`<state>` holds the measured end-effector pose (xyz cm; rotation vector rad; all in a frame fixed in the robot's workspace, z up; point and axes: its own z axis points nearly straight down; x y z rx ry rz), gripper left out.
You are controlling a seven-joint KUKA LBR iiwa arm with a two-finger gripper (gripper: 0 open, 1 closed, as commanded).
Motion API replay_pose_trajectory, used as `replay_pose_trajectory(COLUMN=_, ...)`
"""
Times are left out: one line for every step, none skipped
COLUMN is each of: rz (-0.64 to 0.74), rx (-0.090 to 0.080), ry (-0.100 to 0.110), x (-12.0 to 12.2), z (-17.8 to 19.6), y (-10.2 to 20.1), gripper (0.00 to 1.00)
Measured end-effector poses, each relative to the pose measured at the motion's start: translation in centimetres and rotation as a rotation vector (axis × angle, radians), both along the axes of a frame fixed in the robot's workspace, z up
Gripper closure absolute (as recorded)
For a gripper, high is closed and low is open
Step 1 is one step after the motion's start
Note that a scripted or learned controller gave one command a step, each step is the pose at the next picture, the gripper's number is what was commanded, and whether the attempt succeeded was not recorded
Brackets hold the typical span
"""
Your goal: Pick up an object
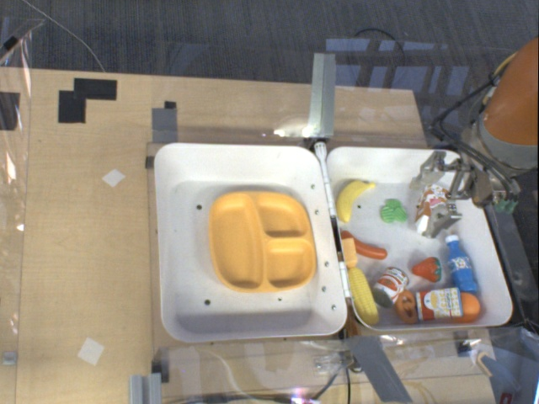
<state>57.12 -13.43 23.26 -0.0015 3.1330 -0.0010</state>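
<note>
My gripper [435, 199] hangs over the upper right part of the right bin [497, 251], reaching in from the right. A small red and white packet [434, 200] sits between its metal fingers [427, 173], and they look shut on it. Loose in the same bin lie a yellow banana [354, 198], a green toy [392, 211], a red sausage [367, 247], a corn cob [363, 294], a small can [389, 284], a red pepper [427, 268], a blue bottle [460, 264] and an orange-capped bottle [440, 305].
The left bin [181, 293] holds a yellow divided tray [261, 241] at its middle. A metal divider [333, 225] runs between the two bins. Wooden bench lies to the left, with cables and the arm's orange band [514, 99] at the right.
</note>
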Motion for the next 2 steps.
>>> replay_pose_trajectory(rz=0.005, rx=-0.001, ry=-0.011, x=0.3, z=1.3, y=0.1, gripper=1.00)
replay_pose_trajectory(rz=-0.029, rx=-0.003, ry=-0.006, x=2.4, z=5.0, y=-5.8, gripper=1.00)
